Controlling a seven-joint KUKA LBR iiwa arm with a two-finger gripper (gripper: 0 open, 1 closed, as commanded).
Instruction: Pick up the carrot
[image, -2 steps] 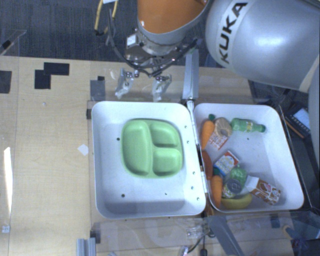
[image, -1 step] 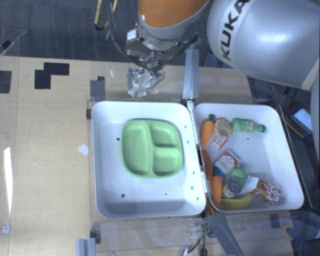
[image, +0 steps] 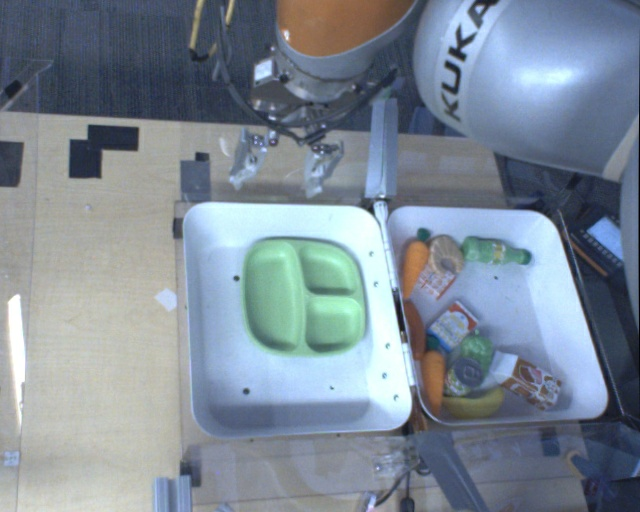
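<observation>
Where it lies at the right bin's (image: 560, 240) upper left, the carrot (image: 414, 268) looks light, rigid, smooth; grip mid-body. Gripper (image: 283, 165) at frame top: spread apart, holding nothing.

Two bins side by side: left bin (image: 200, 330) holding a divided tray (image: 303, 295) at centre. Right bin (image: 560, 300) crowded: carrot (image: 414, 266) against its left wall, bottle (image: 493, 251) behind, banana (image: 474, 403) at front, second carrot (image: 432, 378) just left of banana.
</observation>
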